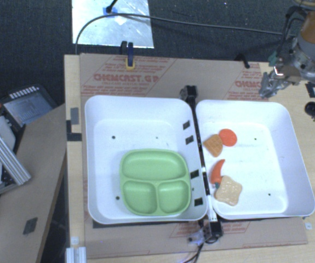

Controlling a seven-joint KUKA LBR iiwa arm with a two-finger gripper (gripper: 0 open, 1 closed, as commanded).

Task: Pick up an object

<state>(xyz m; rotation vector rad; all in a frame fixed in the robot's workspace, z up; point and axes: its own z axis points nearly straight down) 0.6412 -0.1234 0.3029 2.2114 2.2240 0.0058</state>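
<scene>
Your arm (313,29) stood at the upper right, its gripper (269,86) hanging above the far rim of the right bin (294,130); its state I cannot tell. The orange disc (228,137) lay in this bin, well apart, beside the tan cracker (213,145).

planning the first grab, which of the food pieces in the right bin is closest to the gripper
The round orange-red piece. It lies highest in the right bin, toward the gripper at the far edge; the tan square, red wedge and pale piece lie lower.
</scene>
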